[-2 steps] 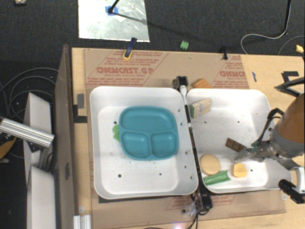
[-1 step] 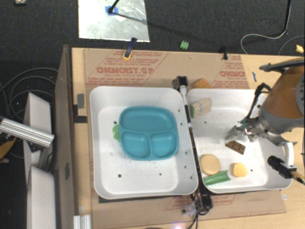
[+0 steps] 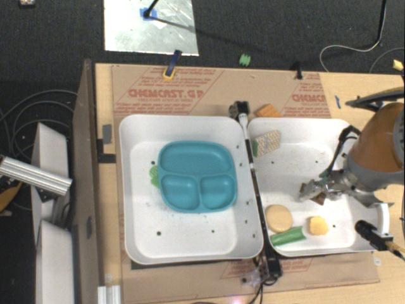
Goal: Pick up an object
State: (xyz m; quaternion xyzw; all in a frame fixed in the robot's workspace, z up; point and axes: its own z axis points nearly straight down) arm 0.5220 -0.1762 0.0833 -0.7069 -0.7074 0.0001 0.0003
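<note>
So the arm (image 3: 380, 151) comes in from the right and its gripper (image 3: 314, 192) sits low over the right bin (image 3: 297, 138), around the middle of it. There's something small and dark right at the tips but it's too blurry for me, so I honestly can't tell if the fingers are clamped or spread.

Near the front of that bin there's a round tan cookie thing (image 3: 279, 218), a green stick (image 3: 288, 235) touching it just below, and a yellow chunk (image 3: 318, 225) just beside them. A mesh-looking packet (image 3: 267, 142) lies at the back left corner.

The left bin (image 3: 136, 170) has a teal divided plate (image 3: 195, 176). An orange block (image 3: 268, 111) sits on the tabletop (image 3: 190, 87) behind the bins.
</note>
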